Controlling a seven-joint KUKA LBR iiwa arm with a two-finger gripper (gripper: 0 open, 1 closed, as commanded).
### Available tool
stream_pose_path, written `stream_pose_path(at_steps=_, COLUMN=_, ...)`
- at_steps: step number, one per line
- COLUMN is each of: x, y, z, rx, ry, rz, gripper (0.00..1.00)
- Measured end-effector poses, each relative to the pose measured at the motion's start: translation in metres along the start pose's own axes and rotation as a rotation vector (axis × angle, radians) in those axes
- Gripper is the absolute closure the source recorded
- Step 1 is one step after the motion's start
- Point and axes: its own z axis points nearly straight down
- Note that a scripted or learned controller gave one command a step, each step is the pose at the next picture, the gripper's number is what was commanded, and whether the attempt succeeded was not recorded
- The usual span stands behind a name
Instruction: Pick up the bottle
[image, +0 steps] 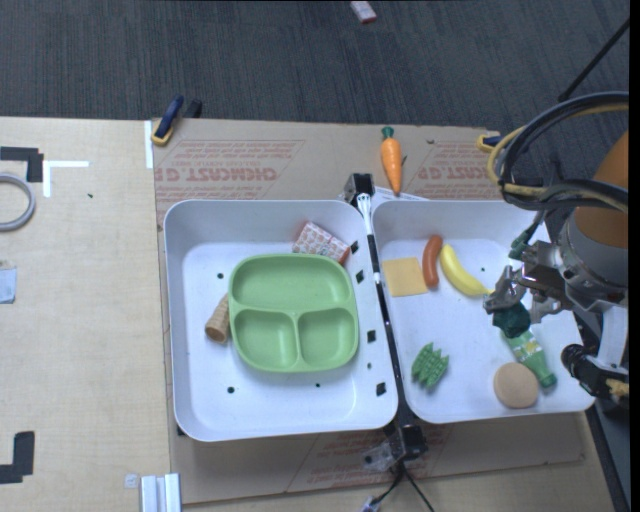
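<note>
Bright even overhead light, soft shadows, slightly soft focus

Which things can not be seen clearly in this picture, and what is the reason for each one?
- Pincer: whether it grips the bottle cannot be told; its dark parts overlap the bottle's top in the camera view.
- Bottle: its upper end is covered by the pincer.
- Patterned packet: its lower part is hidden behind the green divided plate.
- Arm: cut off by the right edge.
- Clamp below the bins: too small and dark to identify.
</note>
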Motion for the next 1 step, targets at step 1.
stream_pose_path(at_steps=1, x=0.0849, y=-0.0265, z=0.0072, rx=0.002, ry=0.0, rz=0.003, gripper=1.0)
